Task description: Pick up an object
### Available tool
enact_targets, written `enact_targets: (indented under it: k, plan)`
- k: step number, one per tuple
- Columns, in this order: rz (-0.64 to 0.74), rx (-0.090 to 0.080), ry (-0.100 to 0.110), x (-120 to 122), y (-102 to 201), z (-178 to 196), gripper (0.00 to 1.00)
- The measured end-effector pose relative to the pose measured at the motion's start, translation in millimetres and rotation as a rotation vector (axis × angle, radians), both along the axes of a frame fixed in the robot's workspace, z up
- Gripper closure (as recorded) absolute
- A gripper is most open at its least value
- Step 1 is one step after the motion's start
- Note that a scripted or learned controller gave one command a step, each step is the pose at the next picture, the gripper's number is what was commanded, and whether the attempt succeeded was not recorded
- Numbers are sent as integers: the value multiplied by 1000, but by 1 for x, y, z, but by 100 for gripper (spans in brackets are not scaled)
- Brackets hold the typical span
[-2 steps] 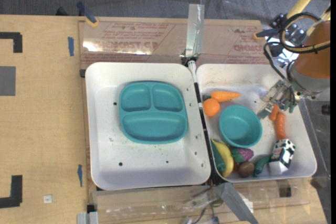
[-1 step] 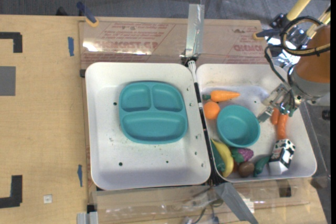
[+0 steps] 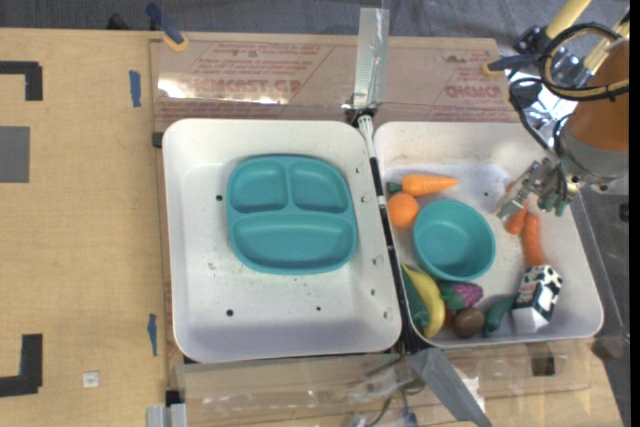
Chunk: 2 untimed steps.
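Note:
My gripper hangs low at the right side of the right bin, below the arm's orange band. Just under and in front of it lies a reddish-orange carrot-like piece, its upper end touching or tucked beneath the gripper. The right bin also holds an orange carrot, a small orange, a teal bowl, a banana and a black-and-white carton.
A purple piece, a brown piece and a green piece crowd the right bin's front edge. A teal divided plate lies in the left bin. A clear upright divider stands behind the bins.

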<state>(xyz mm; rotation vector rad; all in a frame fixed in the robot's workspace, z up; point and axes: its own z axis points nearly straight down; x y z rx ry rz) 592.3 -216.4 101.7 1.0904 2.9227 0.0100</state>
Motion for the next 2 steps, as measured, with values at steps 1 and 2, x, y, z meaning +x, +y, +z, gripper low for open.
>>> enact_targets:
  k: [1, 2]
  plan:
    - [-160, 2, 9, 23, 42, 98, 100]
    - [14, 2, 24, -22, 30, 15, 100]
